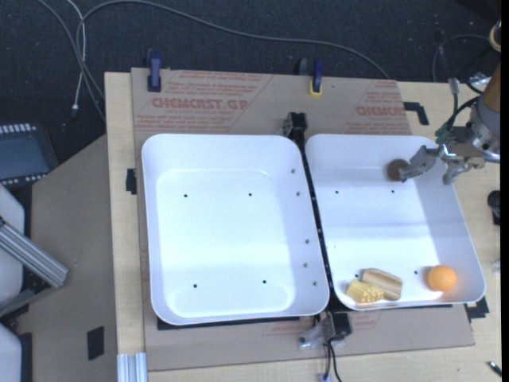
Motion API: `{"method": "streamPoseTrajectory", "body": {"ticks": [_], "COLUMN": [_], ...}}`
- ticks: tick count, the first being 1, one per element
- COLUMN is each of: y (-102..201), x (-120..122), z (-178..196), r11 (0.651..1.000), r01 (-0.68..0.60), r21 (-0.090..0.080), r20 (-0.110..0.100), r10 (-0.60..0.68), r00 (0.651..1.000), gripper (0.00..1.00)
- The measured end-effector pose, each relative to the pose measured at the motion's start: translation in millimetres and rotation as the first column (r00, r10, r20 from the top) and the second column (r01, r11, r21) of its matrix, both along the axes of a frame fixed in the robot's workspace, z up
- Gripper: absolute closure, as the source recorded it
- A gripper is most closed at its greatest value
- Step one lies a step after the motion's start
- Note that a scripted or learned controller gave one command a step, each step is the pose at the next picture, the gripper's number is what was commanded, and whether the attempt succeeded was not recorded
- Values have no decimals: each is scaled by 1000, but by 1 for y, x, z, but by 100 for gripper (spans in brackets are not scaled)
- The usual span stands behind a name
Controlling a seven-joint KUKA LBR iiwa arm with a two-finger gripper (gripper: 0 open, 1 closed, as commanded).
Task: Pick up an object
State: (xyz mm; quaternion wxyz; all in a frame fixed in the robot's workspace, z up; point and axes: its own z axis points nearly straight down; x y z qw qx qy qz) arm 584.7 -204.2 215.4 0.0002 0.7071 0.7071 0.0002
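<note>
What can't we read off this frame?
- Gripper, camera view: too small and blurred to tell open from shut.
- Brown object in the right bin: sits at the gripper tip; contact or grasp is unclear, and so is what it is.
- Arm: cut off by the right edge.
- Corn and bread roll: touching or merely overlapping, unclear.
- Orange ball: real or toy fruit, too small.

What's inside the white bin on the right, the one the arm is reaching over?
In the right bin: an orange ball, a tan bread-like piece touching a yellow corn-like piece, and a small brown thing by the gripper. Anything beneath the gripper is hidden.
</note>
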Motion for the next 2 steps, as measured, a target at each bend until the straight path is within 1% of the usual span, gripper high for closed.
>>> {"method": "streamPoseTrajectory", "body": {"ticks": [1,2], "y": [-13,35], "x": [68,8], "z": [-45,-106], "r11": [1000,1000], "r01": [-1,-2], "r21": [1,3], "r20": [-4,-7], "r10": [1,2], "r00": [1000,1000], "gripper": [0,0]}}
